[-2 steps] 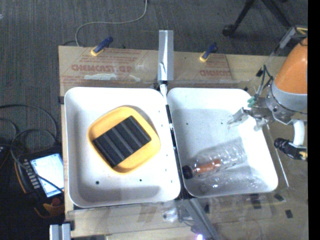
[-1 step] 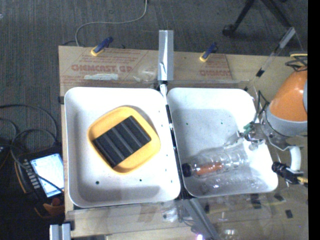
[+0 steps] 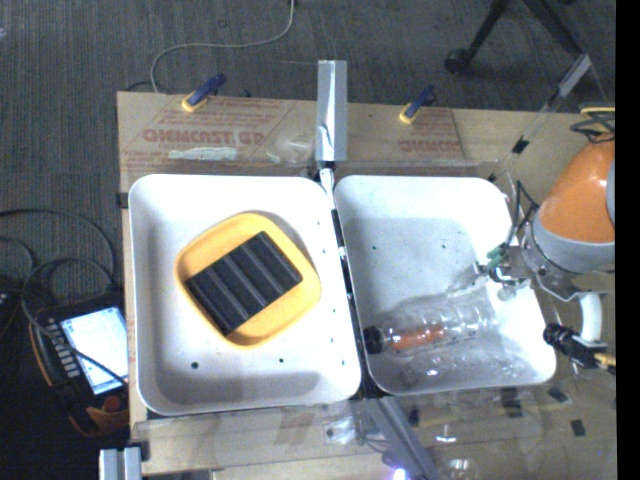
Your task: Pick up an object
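A clear plastic bottle (image 3: 440, 326) lies on its side in the right bin (image 3: 420, 208), its dark cap pointing left and a bit of orange inside near the neck. In the left bin (image 3: 160, 218) rests a yellow rounded block with a black ribbed top (image 3: 248, 278). My gripper (image 3: 497, 265) hangs at the right bin's right side, just above and to the right of the bottle's base. The arm's orange band (image 3: 585, 200) shows above it.
The two bins meet along a central divider (image 3: 340, 258). A metal post (image 3: 330, 108) stands behind them on the cardboard-covered bench. A tablet and cables (image 3: 85, 343) lie on the floor at left. A chair base (image 3: 520, 18) stands behind.
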Robot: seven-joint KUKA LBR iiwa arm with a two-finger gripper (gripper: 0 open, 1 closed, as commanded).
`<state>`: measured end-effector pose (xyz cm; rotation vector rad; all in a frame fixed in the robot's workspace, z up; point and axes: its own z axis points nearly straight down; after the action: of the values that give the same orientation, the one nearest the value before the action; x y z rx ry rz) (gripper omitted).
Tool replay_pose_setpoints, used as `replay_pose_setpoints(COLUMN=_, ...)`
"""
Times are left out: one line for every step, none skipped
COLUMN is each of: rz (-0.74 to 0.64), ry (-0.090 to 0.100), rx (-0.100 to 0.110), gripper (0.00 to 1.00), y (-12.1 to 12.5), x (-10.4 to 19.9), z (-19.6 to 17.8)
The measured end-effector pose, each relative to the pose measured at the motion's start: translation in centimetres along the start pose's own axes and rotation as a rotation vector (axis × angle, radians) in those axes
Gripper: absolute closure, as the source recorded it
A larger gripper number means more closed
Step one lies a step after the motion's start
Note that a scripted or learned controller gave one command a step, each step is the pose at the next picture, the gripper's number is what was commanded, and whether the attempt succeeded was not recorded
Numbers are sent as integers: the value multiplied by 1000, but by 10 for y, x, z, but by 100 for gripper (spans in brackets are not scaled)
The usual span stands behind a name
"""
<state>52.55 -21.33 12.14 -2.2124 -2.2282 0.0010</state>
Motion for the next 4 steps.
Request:
replay_pose_setpoints(rz=-115, ry=-13, rx=-21, gripper=0, y=-36, x=33, z=29)
replay_pose_setpoints(rz=-324, ry=-2, rx=-4, gripper=0, y=-41, x=-9, z=1)
replay_pose_setpoints(rz=-84, ry=0, rx=-1, gripper=0, y=-36, x=111, z=-72)
replay_pose_setpoints(rz=-80, ry=-1, rx=0, gripper=0, y=35, x=110, z=-53)
